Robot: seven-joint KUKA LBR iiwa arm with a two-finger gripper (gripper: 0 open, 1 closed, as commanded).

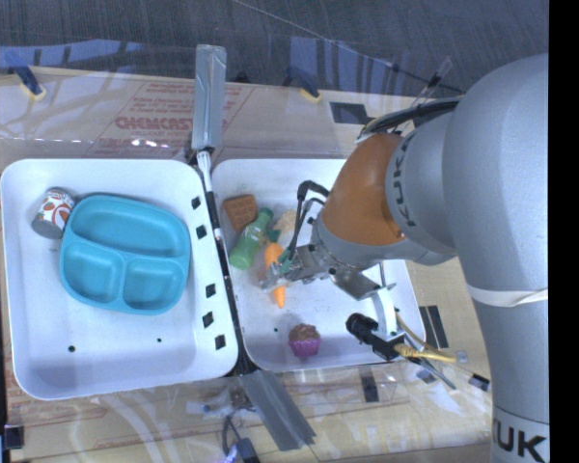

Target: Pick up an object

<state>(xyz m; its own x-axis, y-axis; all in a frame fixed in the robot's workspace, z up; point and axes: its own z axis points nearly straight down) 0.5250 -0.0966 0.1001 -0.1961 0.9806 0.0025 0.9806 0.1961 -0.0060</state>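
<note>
The big grey arm [492,191] with its orange band [362,201] covers much of the right bin [270,355], so the far right part of that bin is hidden behind it. The claw [291,268] sits low over the cluster of small things in the middle of the bin, but it is dark and tangled with cables, and I cannot tell whether it is apart, together or gripping anything.

Just at the claw lie two small orange carrot-like pieces: one [273,255] beside the green bottle [250,240], the other [280,296] a little nearer the front. The bottle is smooth plastic, lying tilted on its side, touching a brown, rough-looking block [239,209] like a biscuit or slice of bread. A pale, rounded thing [287,222] peeks out behind the bottle, half covered by the arm; what it is I cannot make out. Near the front wall stands one cupcake-shaped toy [304,340], purple below and brownish on top, well apart from the rest.

The left bin [96,365] holds one glossy blue tray [125,254] with three compartments and rounded corners. A round, brown-and-white patterned ball-like thing [51,211] is tucked against the tray's far left corner, partly hidden by its rim.

Both bins are shallow white plastic, resting on a tabletop [106,114] covered with clear sheeting.
</note>
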